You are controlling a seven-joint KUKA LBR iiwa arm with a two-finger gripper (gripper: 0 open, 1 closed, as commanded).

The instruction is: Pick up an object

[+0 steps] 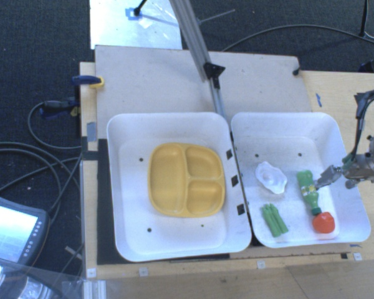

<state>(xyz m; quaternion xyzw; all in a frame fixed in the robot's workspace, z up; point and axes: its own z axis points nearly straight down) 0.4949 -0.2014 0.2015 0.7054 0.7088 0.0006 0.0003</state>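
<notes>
two shallow white bins sit side by side on the bench. the left bin [124, 185] holds one thing: a yellow plate [187, 179] with three compartments, lying flat near the middle of the bin floor.

the right bin [287, 132] holds four small things, all gathered in its nearer half. one white crumpled item [271, 177] lies toward the bin's left side. one green bundle [274, 220], like a few bean pods laid together, lies nearer the front edge, below the white item and apart from it. one green bottle [309, 190] lies on its side, its length running from back to front, to the right of the white item. one red-orange ball [324, 223] sits just beside the bottle's nearer end, close to the front right corner of the bin; whether the two touch cannot be told.

the arm comes in from the right edge, and the gripper [329, 177] reaches over the right rim of the right bin. its tip sits just to the right of the green bottle's upper part, very near it. nothing can be seen between the fingers, and their spread cannot be told from this view.

outside the bins, one blue-handled clamp [87, 80] grips the bench's left edge, and one pendant with a lit screen [12, 226] lies on the floor at lower left.
</notes>
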